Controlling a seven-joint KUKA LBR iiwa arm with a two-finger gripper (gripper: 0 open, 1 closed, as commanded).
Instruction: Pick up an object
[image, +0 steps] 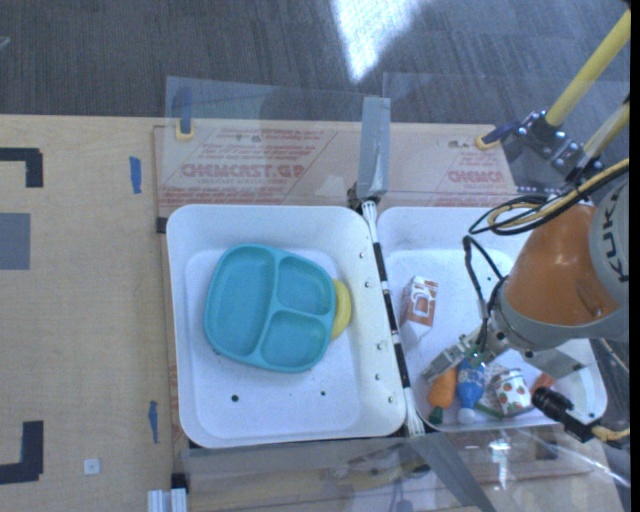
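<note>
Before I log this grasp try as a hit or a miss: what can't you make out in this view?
- Gripper: finger state unclear, lost among clutter under the arm.
- Small items in the right bin: too small and crowded to identify.
- Yellow object: mostly hidden by the teal divided plate.
- Carton: print too blurred to read.

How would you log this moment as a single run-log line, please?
arm: over right bin | gripper: low among small items | left bin: teal divided plate | grasp: unconfirmed

You get even, bright overhead light; the white bins (190, 300) look slightly washed out, a sunlit patch glares on the floor (375, 30), and focus is soft throughout
</note>
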